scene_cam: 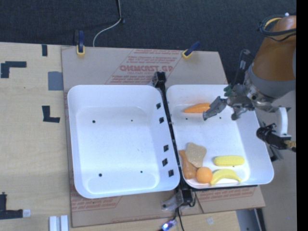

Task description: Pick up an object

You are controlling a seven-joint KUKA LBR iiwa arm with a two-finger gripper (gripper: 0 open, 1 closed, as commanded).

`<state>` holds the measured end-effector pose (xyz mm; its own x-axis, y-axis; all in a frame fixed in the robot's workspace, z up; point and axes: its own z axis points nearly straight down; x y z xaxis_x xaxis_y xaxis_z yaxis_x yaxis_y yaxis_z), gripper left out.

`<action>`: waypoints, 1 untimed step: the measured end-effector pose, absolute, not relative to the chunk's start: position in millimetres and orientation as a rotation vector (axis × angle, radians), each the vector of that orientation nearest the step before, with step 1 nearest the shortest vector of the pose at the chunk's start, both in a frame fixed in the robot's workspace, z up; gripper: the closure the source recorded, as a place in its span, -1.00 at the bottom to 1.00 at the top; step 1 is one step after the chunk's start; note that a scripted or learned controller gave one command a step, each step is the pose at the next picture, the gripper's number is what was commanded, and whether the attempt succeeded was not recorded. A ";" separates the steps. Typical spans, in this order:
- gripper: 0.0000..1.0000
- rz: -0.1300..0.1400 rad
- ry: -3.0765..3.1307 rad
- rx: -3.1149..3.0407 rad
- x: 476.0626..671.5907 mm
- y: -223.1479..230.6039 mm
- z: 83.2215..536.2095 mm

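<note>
While the arm reaches in from the right, its end effector hangs over the right bin.
Down in size from table and bin: the carrot lies just left of the end effector, long axis running left-right, near the bin's far wall. I cannot tell whether the end effector is apart or together, nor whether it touches the carrot.

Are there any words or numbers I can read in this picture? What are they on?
Red printed words on the brown cardboard sheet under the white bins: too blurred to read for sure.
A smaller red line beneath them: too blurred to read.
No other words or numbers can be made out.
</note>
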<state>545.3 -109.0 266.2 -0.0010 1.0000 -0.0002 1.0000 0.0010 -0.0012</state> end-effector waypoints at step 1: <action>-1.00 -0.015 -2.236 -2.225 593.5 -93.2 392.8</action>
<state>593.5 -93.2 392.8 -0.0048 1.0000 -0.0028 0.9999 0.0049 0.0158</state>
